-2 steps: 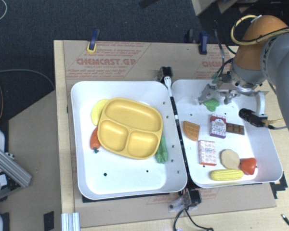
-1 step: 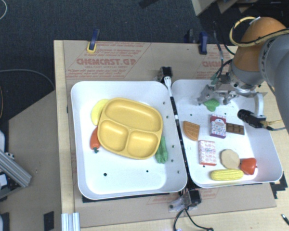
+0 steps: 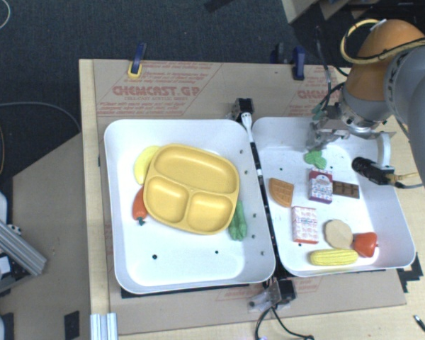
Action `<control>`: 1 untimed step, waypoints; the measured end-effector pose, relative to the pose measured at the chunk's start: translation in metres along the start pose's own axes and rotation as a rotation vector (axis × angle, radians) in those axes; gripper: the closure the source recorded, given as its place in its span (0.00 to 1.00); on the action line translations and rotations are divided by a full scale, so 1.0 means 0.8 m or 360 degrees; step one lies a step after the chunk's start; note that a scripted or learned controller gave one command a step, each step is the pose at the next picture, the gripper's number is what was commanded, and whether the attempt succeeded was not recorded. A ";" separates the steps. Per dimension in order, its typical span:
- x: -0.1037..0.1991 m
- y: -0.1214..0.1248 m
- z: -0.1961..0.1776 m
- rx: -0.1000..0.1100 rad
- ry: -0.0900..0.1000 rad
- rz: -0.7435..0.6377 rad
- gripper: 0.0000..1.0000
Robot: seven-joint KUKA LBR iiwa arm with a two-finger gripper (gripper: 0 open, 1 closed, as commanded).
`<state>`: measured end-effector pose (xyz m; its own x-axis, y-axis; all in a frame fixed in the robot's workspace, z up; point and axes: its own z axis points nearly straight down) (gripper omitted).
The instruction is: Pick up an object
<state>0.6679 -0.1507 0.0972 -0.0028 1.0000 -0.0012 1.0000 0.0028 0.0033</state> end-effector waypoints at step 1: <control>-0.003 0.001 -0.055 -0.0006 -0.0002 0.0005 1.00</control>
<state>0.6687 -0.1533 0.1414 0.0000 1.0000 -0.0021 1.0000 0.0000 0.0074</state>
